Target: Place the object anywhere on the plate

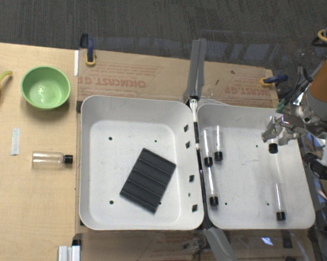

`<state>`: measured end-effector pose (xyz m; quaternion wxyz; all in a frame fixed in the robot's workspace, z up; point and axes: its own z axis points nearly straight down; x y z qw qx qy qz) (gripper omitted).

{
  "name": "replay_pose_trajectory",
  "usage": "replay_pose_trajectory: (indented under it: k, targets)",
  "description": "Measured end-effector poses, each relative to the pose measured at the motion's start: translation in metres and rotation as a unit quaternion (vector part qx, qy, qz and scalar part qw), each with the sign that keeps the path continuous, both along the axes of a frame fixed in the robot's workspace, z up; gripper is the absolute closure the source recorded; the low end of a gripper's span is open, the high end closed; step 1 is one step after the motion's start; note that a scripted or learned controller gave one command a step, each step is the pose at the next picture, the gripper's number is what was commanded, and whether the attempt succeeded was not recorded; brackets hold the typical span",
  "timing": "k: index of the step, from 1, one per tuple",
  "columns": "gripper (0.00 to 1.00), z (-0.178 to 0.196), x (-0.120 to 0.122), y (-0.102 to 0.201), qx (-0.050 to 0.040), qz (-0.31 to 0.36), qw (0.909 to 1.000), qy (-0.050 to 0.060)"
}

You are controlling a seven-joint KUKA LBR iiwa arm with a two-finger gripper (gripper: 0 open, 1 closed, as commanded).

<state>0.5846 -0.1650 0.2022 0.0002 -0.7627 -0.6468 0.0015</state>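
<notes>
While the ribbed dark plate lies in the left bin, capped tubes lie in the right bin.
Nearest, one tube lies apart; three tubes sit by the divider; farther back, the gripper sits above a black cap, grip state unreadable.

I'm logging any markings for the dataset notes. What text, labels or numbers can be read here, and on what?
"CHEMCAST GP": red print, upside down, on the cardboard behind the left bin.
The same red print on the cardboard behind the right bin: too faint to read surely.
Dark ridged plate, tubes, green bowl: no readable marks.
</notes>
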Motion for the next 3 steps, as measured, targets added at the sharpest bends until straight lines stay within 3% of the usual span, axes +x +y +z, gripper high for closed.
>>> replay_pose_trajectory:
  k: [1,2,3]
  targets:
    - [1.0,0.031,0.074,0.053,-0.0001,0.009,1.0,0.0]
    - [1.0,0.054,-0.035,0.081,0.0005,0.11,0.9939,0.0]
    - [1.0,0.002,-0.087,0.143,0.0009,0.14,0.9902,0.001]
